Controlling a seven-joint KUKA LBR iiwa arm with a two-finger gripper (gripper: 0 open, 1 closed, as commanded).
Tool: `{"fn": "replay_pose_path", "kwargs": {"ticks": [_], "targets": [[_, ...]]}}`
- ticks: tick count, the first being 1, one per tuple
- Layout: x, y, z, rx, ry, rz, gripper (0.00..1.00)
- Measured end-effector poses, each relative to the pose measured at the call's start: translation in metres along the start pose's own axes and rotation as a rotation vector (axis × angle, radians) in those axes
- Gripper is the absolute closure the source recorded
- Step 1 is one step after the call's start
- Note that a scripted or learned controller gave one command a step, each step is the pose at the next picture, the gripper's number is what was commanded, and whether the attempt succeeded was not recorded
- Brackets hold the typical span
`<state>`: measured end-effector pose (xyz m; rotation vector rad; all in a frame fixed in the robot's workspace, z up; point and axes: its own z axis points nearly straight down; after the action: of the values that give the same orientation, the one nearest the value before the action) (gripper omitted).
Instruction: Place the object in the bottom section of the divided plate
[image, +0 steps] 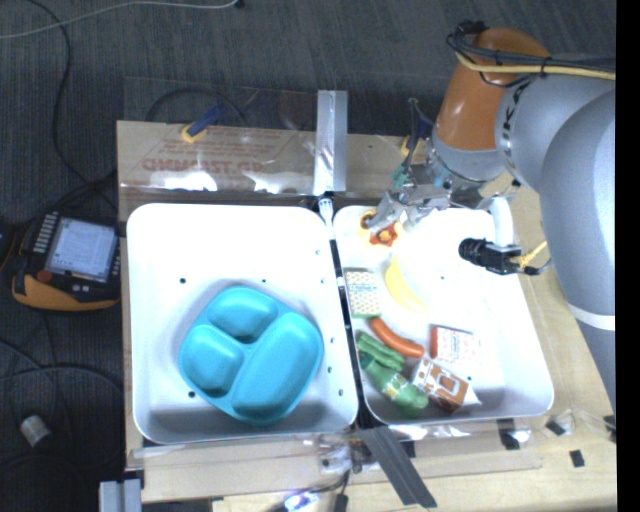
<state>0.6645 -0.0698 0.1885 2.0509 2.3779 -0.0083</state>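
Observation:
The blue divided plate (252, 352) lies in the left white bin (160, 250), with two small sections at its upper left and one large section at its lower right. My gripper (386, 218) hangs over the far left corner of the right bin (520, 330). A small orange and red object (383, 236) sits right below its tip; whether it is held is unclear. The plate's sections hold nothing.
The right bin holds a yellow banana-shaped piece (401, 283), a small printed packet (362, 292), an orange sausage-like piece (396, 337), green pieces (388, 372) and two small cartons (452, 345) (441, 384). A divider wall (340, 300) separates the bins.

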Motion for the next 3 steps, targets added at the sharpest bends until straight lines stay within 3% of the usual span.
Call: {"fn": "replay_pose_path", "kwargs": {"ticks": [1,2,3], "targets": [[0.050,-0.028,0.004,-0.001,0.004,-0.084,1.00],[0.072,-0.052,-0.164,-0.004,0.003,-0.170,1.00],[0.059,-0.106,-0.192,0.000,0.001,0.506,1.00]]}}
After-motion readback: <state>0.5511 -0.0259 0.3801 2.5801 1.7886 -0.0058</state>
